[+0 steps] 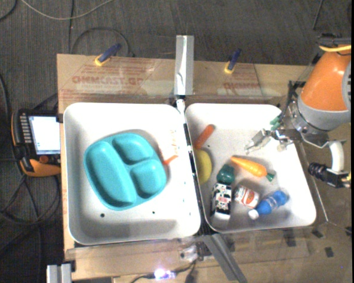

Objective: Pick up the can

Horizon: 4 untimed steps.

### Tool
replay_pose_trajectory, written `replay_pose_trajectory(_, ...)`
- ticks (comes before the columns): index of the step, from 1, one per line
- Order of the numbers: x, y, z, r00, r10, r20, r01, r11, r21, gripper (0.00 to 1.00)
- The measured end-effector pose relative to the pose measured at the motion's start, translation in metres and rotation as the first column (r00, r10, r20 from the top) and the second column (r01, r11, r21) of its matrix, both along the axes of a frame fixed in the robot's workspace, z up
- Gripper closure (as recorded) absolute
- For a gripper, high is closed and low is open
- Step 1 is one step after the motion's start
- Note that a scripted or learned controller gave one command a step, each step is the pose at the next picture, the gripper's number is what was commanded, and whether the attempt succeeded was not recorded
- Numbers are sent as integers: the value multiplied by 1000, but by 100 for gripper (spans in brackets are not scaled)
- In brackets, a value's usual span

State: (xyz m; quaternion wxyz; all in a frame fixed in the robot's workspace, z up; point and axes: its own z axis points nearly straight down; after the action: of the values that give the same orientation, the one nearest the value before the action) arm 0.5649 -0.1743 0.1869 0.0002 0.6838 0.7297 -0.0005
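1. Two bins sit side by side on the worktop; the left bin holds a divided tray.
2. In the right bin, the can lies between a carton on its left and a bottle on its right.
3. A carrot lies just behind the can.
4. The claw hangs over the bin's rear right.

Single fixed camera high above the bench, looking down at a slant, far enough to take in both shallow white plastic bins side by side, grey floor behind, grey-and-orange arm entering from frame right
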Motion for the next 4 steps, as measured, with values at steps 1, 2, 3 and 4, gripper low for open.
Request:
replay_pose_trajectory(1,-42,40,-82,977,-212,1,212,977,1,0)
replay_pose_trajectory(2,-42,40,-74,977,-213,-1,213,977,2,100)
replay_pose_trajectory(3,15,29,40,964,-265,-1,265,964,-4,100)
replay_pose_trajectory(4,-67,107,-5,892,-451,-6,451,892,-2,100)
